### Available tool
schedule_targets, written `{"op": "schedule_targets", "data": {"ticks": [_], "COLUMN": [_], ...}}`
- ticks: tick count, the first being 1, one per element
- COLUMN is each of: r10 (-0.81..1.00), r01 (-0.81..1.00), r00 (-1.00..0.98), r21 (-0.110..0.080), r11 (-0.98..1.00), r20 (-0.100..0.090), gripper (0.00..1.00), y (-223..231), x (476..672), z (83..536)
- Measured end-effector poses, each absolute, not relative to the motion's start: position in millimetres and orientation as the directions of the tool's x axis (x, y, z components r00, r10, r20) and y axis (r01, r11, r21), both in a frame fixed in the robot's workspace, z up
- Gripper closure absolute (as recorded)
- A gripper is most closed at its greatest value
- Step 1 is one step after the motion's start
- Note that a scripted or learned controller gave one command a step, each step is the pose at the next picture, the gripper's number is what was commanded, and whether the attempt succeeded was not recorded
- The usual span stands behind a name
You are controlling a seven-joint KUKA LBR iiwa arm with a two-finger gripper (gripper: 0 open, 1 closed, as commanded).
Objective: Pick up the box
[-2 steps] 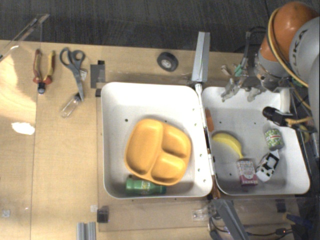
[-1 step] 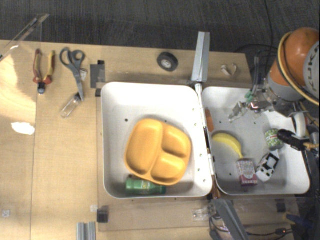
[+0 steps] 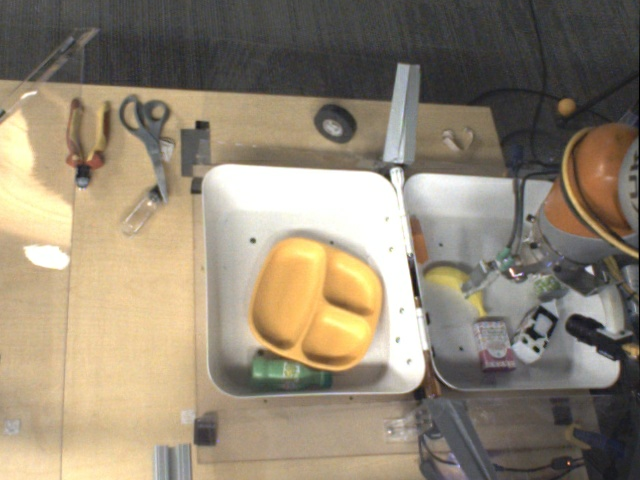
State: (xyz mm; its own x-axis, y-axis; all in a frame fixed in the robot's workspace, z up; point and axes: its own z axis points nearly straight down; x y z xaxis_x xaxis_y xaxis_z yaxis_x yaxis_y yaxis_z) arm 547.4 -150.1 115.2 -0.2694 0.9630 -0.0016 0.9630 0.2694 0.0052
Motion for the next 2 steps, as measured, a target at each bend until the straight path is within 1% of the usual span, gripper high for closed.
{"op": "schedule_targets", "data": {"ticks": [1,2], "r10": [0.953,0.958], "r01": [0.952,0.957], "r00": [-0.304,-0.288], "r21": [0.018,0.019], "r11": [0.304,0.288], "r20": [-0.009,-0.012], "gripper": [0.00,0.00], "y": [-154.5,-137.9], "x": [494.7,493.3], "z": [90.5,90.7]}}
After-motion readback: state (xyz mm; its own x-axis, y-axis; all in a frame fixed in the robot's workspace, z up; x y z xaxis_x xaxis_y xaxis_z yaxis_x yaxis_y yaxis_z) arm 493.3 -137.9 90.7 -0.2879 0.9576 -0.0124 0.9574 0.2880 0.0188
